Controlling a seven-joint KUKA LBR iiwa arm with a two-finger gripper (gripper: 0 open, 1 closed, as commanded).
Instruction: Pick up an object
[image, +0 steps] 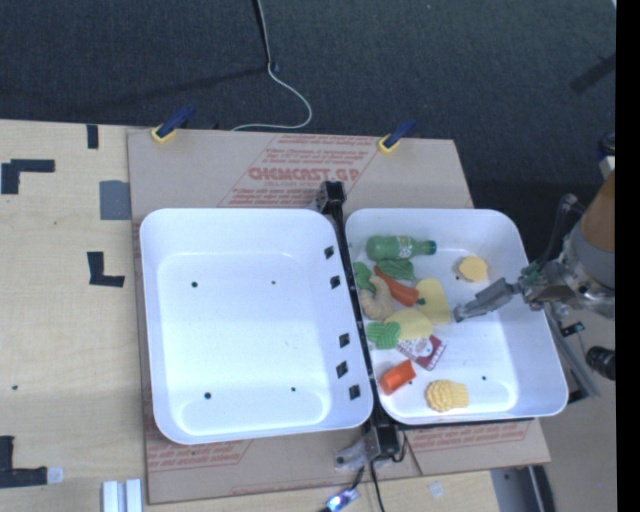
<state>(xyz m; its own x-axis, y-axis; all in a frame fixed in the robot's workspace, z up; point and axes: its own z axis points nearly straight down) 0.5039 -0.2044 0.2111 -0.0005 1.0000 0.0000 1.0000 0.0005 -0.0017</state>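
Camera view: I look down at a slant on two white bins side by side on the table (60, 300), with the arm (585, 265) reaching in from the right.
Left bin: the left bin (160, 240) is bare white inside, apart from a few small dark dots on its floor.
Right bin: the right bin (505, 235) holds all the toy food, bunched toward its left wall.
Candidates: I see a green bottle (398, 246) at the top, a carrot (401, 291) below it, a yellow round piece (472, 268) off on its own, an orange piece (397, 376) and a corn cob (446, 396) near the bottom edge.
Tool: the tool (468, 310) hangs low over the middle of the right bin, its tip just beside the pale yellow piece (432, 294) at the edge of the pile.
Tool state: I cannot tell whether it is clenched or released; it reads as one dark sliver from here.
Done: as I judge it, the reach into the right bin is made.
Left: nothing is visibly between the tips and nothing is raised off the bin floor, so the grasp and the lift remain.
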